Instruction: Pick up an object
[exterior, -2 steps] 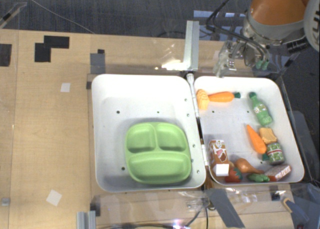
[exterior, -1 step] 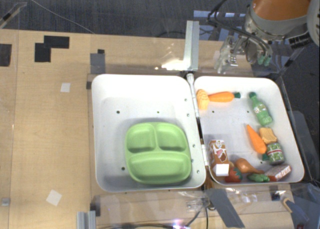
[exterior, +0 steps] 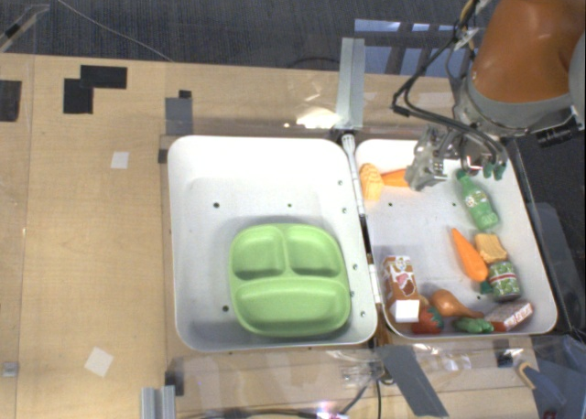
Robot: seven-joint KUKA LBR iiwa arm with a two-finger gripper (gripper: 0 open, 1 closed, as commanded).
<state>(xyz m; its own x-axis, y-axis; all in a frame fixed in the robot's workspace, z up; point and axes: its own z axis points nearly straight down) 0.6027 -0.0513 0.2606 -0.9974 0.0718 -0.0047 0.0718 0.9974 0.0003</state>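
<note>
My gripper (exterior: 427,168) hangs over the back of the right bin (exterior: 540,252), under the grey and orange arm. Just to its left lies a small orange piece (exterior: 394,177), touching or very close to the gripper tip. A yellow-orange toy food (exterior: 371,181) rests against the bin's left wall. Right of the gripper lies a green bottle (exterior: 478,205). Further forward are a carrot (exterior: 469,255), a tan cracker (exterior: 491,246) and a small can (exterior: 502,281).
The right bin's front holds a milk carton (exterior: 399,278), a brown onion (exterior: 448,301), a red item (exterior: 422,317) and a wrapped bar (exterior: 517,316). A green divided plate (exterior: 288,278) sits in the left bin (exterior: 197,225). A metal post (exterior: 351,88) stands behind the bins.
</note>
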